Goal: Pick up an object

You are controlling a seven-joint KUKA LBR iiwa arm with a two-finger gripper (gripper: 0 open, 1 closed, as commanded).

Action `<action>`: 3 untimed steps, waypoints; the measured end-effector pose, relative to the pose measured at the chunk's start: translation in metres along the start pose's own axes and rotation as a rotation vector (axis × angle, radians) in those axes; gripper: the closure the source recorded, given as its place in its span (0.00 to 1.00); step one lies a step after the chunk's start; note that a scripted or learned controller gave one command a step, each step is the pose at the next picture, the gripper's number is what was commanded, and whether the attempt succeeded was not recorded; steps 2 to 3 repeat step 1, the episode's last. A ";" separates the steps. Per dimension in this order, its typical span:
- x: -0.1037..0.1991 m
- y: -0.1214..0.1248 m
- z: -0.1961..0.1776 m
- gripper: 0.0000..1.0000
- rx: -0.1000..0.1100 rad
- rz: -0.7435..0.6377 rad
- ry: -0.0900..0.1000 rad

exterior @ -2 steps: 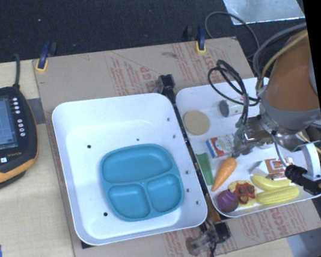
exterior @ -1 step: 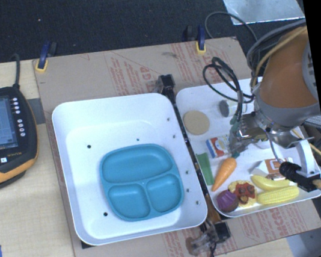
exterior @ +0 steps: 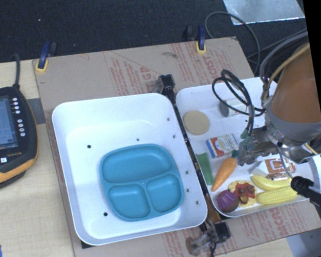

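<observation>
Cardboard covers the bench under both bins, and I see my gripper (exterior: 251,151) low over the right bin (exterior: 236,86) just beside the carrot (exterior: 224,173), probably to grasp it, though whether it is closed I cannot tell.

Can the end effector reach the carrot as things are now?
Probably yes. The end effector hovers just right of the carrot, whose top lies uncovered; the onion and banana lie close but not over it.
</observation>
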State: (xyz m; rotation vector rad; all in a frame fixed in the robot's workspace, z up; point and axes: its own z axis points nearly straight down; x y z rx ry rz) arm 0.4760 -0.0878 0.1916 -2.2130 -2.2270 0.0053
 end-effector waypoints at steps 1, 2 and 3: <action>-0.001 0.001 -0.010 1.00 0.000 -0.003 0.000; -0.001 0.001 -0.010 1.00 0.000 -0.003 0.000; -0.001 0.001 -0.010 1.00 0.000 -0.003 0.000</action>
